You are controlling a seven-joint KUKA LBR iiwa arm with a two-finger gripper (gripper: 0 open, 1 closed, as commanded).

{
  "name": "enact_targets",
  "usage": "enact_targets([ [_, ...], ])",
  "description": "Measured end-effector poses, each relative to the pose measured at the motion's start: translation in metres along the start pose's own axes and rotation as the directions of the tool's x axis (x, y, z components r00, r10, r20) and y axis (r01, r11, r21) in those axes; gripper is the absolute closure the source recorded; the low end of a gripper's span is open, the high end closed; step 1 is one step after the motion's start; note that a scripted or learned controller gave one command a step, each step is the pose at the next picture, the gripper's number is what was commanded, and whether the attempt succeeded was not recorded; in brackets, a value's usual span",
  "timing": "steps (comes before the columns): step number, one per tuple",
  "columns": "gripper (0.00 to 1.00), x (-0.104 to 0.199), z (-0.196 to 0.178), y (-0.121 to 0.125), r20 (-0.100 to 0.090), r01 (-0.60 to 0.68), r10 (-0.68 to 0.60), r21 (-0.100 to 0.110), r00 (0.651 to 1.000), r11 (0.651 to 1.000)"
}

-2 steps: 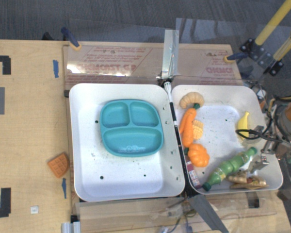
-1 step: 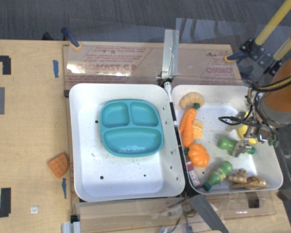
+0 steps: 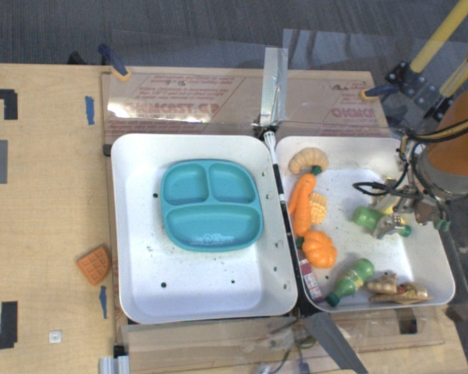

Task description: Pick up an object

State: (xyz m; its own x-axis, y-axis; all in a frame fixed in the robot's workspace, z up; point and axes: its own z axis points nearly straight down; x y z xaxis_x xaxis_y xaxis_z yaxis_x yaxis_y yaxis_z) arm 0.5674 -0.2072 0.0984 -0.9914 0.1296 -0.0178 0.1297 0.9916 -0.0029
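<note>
The tool (image 3: 391, 223) sits at three o'clock in the right bin (image 3: 437, 265), touching a small green object (image 3: 366, 218); its grip state and the object's long axis cannot be told.

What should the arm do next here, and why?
Probably lower straight down a little. The gripper hangs in the right bin right by a small green toy, and nothing shows between its fingers yet. The carrot and pumpkin lie further left.
</note>
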Motion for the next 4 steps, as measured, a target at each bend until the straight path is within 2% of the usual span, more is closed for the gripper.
enact_targets([
  [1, 1.0, -0.002, -0.008, 0.001, 0.002, 0.002, -0.002, 0.0, 1.0, 1.0],
  [2, 1.0, -0.086, 0.013, 0.005, -0.012, 0.108, -0.108, -0.017, 0.994, 0.994],
  [3, 1.0, -0.08, -0.102, 0.057, -0.004, 0.017, -0.017, -0.004, 1.0, 1.0],
  [4, 1.0, -0.074, 0.003, 0.004, -0.011, 0.309, -0.31, -0.009, 0.951, 0.951],
])
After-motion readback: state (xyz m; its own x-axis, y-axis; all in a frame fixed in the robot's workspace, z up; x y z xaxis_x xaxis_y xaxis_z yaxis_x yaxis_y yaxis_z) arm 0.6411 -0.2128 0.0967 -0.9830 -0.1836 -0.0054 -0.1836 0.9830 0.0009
